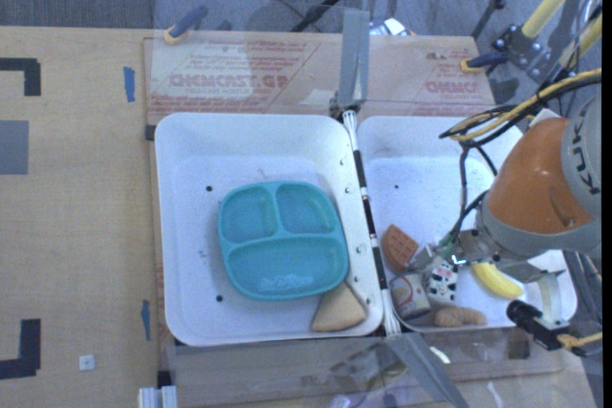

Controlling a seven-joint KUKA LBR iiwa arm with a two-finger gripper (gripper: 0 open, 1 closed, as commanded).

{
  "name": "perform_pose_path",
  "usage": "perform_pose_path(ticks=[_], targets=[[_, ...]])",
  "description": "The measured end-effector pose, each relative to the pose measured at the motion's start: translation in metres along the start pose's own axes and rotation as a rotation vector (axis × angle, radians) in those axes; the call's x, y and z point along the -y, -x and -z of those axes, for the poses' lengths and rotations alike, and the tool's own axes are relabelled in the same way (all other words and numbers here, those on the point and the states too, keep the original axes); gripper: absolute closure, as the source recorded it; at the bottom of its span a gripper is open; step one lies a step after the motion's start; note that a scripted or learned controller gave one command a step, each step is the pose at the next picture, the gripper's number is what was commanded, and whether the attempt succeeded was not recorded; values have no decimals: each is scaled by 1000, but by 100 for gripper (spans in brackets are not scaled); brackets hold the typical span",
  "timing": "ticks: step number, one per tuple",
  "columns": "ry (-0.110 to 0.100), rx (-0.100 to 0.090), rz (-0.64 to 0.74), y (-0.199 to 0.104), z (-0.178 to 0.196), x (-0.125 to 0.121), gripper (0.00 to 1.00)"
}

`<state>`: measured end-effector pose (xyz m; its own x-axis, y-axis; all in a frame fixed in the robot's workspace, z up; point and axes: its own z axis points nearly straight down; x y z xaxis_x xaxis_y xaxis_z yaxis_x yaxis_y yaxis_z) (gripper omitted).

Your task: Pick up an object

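Note:
My gripper (451,257) hangs low in the right bin (411,177), at its front, beneath the orange band of the arm. Right under it lies a small white block with dark dots (440,281). A yellow banana (497,280) lies just to its right, partly under the wrist. To the left are a brown waffle-like piece (400,246) and a small can (411,295) on its side. A tan peanut-shaped item (457,315) rests against the front wall. I see nothing lifted off the bin floor.
The left bin (182,205) holds a teal divided plate (283,239) and a tan wedge (338,311) in its front right corner. A ridge (361,205) separates the bins. Cables hang from the arm over the right bin's right side.

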<state>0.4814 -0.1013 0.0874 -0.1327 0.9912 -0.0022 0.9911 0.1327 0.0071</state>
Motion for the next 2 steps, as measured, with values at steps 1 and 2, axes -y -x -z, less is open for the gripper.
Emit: perform_pose_path(ticks=[1, 2], targets=[[7, 2, -2, 1, 11, -2, 100], [-8, -1, -268, -52, 102, -18, 100]])
